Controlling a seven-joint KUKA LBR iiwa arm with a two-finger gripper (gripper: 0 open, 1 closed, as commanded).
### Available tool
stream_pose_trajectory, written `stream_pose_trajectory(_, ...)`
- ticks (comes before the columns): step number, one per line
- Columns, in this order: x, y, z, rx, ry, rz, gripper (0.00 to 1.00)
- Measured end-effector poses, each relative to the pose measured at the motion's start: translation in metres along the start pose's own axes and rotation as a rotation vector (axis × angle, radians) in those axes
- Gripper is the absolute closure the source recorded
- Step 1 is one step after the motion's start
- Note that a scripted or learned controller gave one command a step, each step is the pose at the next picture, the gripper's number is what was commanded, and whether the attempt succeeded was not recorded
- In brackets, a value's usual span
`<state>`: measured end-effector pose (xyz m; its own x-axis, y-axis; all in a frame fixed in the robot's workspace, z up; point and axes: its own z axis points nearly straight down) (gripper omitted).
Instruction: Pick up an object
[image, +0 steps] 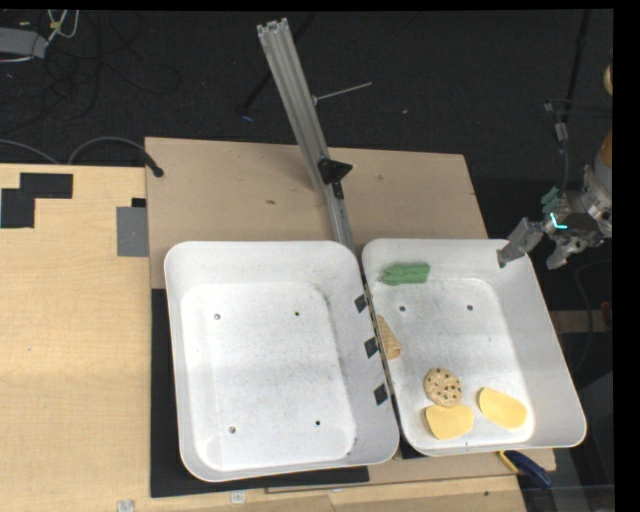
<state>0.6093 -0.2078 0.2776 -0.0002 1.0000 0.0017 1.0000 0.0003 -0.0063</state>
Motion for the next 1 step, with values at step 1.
stream_pose_trajectory(1, 0.0003, 0.0008, -0.0026, -0.004, -0.002, -0.003, 0.0)
